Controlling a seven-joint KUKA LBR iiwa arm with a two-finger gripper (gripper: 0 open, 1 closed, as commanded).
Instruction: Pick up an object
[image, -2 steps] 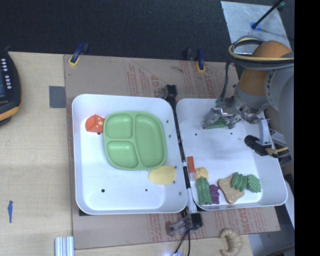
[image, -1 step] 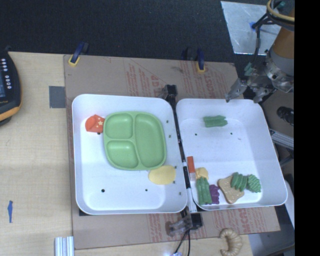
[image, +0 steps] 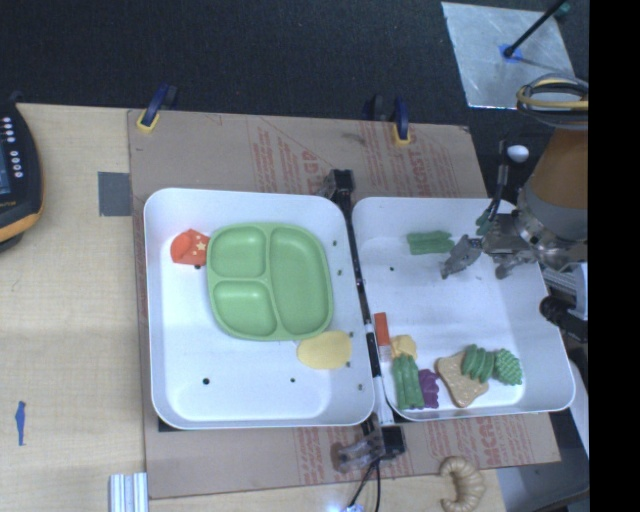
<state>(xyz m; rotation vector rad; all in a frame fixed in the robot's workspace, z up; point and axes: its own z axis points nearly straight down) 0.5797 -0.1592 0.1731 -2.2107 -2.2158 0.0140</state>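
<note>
My gripper (image: 482, 262) hangs over the upper right part of the right bin (image: 450, 310), open, with nothing between its fingers. A flat green piece (image: 430, 241) lies just left of the left fingertip (image: 456, 264), apart from it. Along the bin's front edge lie a long green pod (image: 405, 380), a purple piece (image: 429, 388), a small yellow piece (image: 403, 346), a toast-like slice (image: 460, 380) and green leafy pieces (image: 493, 364).
The left bin (image: 180, 370) holds a green divided plate (image: 270, 280), a red piece (image: 188, 247) at its upper left and a yellow piece (image: 325, 350) by its right wall. A tan curled thing (image: 463, 484) lies on the bench in front of the right bin.
</note>
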